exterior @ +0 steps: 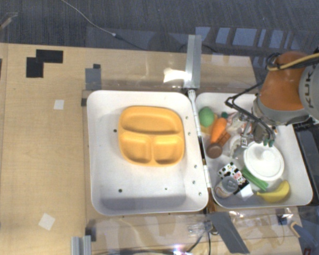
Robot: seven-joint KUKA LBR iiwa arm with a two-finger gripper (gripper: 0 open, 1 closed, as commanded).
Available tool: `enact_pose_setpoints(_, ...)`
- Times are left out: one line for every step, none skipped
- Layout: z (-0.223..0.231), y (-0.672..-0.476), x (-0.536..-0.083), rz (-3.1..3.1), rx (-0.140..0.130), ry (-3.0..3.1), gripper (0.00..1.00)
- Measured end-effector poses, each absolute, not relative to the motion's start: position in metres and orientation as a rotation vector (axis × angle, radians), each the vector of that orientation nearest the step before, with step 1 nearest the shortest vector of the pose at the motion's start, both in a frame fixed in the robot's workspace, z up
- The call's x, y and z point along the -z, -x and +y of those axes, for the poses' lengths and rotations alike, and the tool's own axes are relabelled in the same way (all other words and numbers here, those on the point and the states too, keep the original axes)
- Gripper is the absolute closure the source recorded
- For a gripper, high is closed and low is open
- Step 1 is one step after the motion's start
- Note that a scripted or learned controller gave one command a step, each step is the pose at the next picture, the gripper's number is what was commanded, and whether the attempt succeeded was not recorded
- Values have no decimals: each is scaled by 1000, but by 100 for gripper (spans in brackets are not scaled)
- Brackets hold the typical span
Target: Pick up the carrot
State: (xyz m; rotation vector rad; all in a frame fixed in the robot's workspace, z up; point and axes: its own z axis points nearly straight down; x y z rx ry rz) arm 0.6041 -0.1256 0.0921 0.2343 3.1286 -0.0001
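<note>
Beside the green ball (pixel 206 116) in rt bin (pixel 303 187), carrot (pixel 219 129) lies; hand (pixel 248 137) nearby, grip state unclear.

The arm (pixel 287 89) has a round orange band, smooth and a little shiny, above a grey wrist section. To the right the body is grey, and dark letters are printed on it at the edge of the view. A thin pale cable runs over the top of the orange part. Below the wrist, the pincer (pixel 251 134) is of dark and silver metal parts with thin black wires.
</note>
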Motion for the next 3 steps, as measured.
enact_pose_setpoints(-83,-651,-89,3108,-3,-352,0)
enact_pose_setpoints(-81,-616,-90,3101,0,-400,0)
enact_pose_setpoints(-84,-635,-90,3121,1,-205,0)
